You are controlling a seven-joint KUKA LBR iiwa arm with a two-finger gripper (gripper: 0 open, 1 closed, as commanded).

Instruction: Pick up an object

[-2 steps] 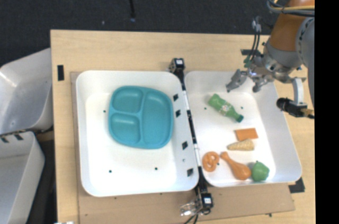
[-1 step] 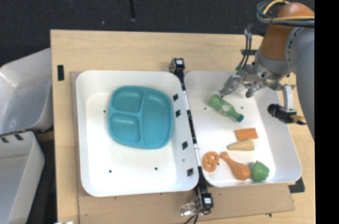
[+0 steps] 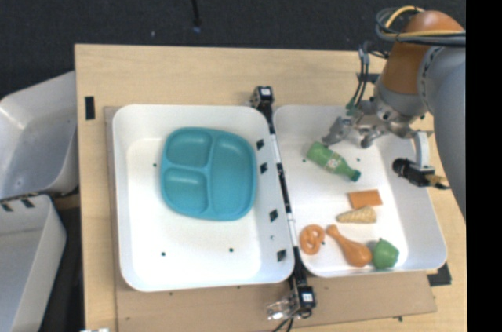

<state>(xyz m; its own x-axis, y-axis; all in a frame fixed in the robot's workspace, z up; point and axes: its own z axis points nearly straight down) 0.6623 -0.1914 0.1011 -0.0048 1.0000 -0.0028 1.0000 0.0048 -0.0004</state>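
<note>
At the upper right of the frame, the grey arm with its orange band reached in over the right bin (image 3: 408, 244), and its end effector (image 3: 357, 130) hung above the bin's upper part with its two fingers spread apart and nothing between them. That released stance suited an approach, since the fingers have to straddle a thing before they can close on it.

The likeliest target was the green bottle (image 3: 332, 162), which lay on its side just below and left of the fingers, tilted so that its cap pointed toward the lower right. It was near the fingers but apart from them. Lying flat on the bin floor, it offered its narrow width to a grasp from above, though a round body like that could roll away under a poor closing.

The other pieces were gathered lower in the same bin: an orange wedge (image 3: 365, 198), a pale corn cob (image 3: 357, 216) touching it from below, an orange pretzel (image 3: 311, 238), a drumstick (image 3: 350, 246) and a green pepper (image 3: 384, 253) just beside the drumstick. Crowded as they were, they looked harder to take singly.

In the left bin (image 3: 133, 260), a teal divided plate (image 3: 209, 172) sat alone. Both bins rested on the wooden worktop (image 3: 172, 75).
</note>
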